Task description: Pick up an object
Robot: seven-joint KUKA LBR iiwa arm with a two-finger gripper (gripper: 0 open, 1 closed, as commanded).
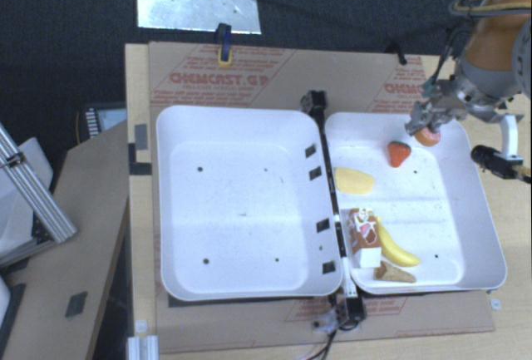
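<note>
My gripper [427, 124] hangs over the far right corner of the right bin [465, 217]. A small round orange object [429, 136] shows directly under its tip, touching or nearly touching it; whether it is held is unclear. A red strawberry [399, 153] lies just to the left of it on the bin floor. Farther left rests a pale yellow lemon-shaped piece [354, 180]. Near the bin's front left corner are a yellow banana [397, 250], a brown and red packet [363, 231] and a tan piece [394, 273].
The left bin [241, 200] lies beside the right one, with a black clip strip [324, 184] along their shared wall. The grey arm with its orange band [499, 42] comes in from the upper right. A black part [490, 159] juts over the right bin's right rim.
</note>
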